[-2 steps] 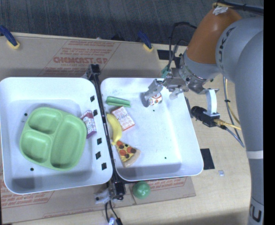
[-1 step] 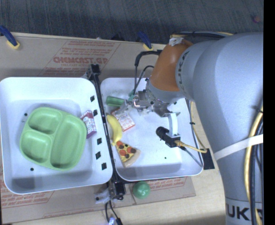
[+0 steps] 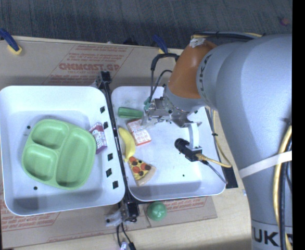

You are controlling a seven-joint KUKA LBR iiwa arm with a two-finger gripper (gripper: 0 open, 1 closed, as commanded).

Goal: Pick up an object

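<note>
Gripper hovers in the right bin's far-left part; you cannot tell its state. Just left lies the green cylinder, long axis left-right, with the pink-and-white card just nearer, both within easy reach.

Arm hides right bin's far right corner.

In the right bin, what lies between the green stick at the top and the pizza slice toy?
In the camera view, between the green stick and the pizza slice lie the banana and a small pink box.
</note>
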